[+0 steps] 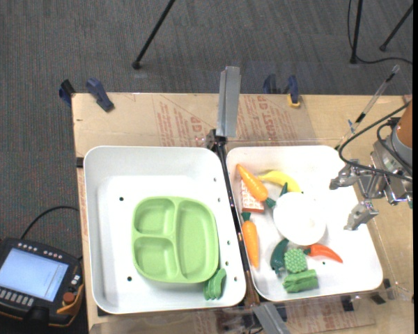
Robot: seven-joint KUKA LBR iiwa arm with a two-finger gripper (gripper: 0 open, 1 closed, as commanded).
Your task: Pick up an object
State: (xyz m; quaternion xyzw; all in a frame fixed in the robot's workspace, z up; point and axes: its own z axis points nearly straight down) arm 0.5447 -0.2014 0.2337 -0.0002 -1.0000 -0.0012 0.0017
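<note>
Two white bins were set side by side on the worktop (160,120). The left bin (101,186) held a green divided plate (175,240). In the right bin (355,270) lay a white round lid (299,218), two toy carrots (251,242) and a banana (280,179). The gripper (355,199) was seen over that bin's right side, fingers spread, nothing between them.

- Arm (404,141): enters from the right edge of the camera view; a small part of the orange band shows at that edge, with grey wrist hardware below it.
- Claw (350,199): extends leftward from the wrist, at mid-height in the view.
- Fingers (340,180): two metal fingers, spread apart, one toward the far side and one toward the near side.
- Load: nothing sits between the fingers.
</note>
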